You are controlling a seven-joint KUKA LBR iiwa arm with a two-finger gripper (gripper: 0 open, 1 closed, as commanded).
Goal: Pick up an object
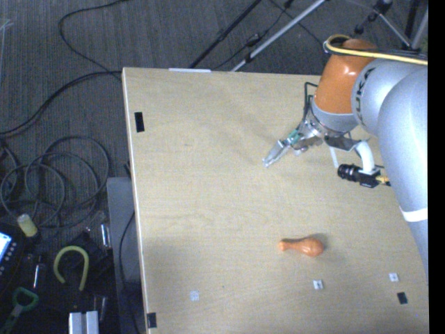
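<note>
- 1 small orange object [303,246], bulb-shaped with a thin neck pointing to the view's left, lies flat on the tan board [208,207] near its lower edge, well apart from the gripper.
- 3 small markers sit on the board below and right of the orange object: 2 pale squares [318,284] and 1 dark patch [402,298].
- 1 more dark patch [151,320] sits at the board's lower left corner, with a faint pale spot [195,296] a little to its right.
- Off the board's left edge, on the carpet: loops of black cable [55,179], a yellow-green hook-shaped item [69,263], and some grey hardware I cannot make out.
- Gripper [270,160] hangs over the middle of the board, up and slightly left of the orange object, slanting down toward the view's left. Nothing shows between its tips; whether the claw is released or clenched I cannot tell, since the tips are too small and blurred.
- Arm [396,124] enters from the right, grey, with the orange band [341,82] just above the wrist and a black fitting [356,174] below it.
- 1 dark rectangular mark [140,122] sits near the board's upper left edge.
- Beyond the far edge, thin metal stand legs [292,19] and more cable cross the grey carpet.
</note>
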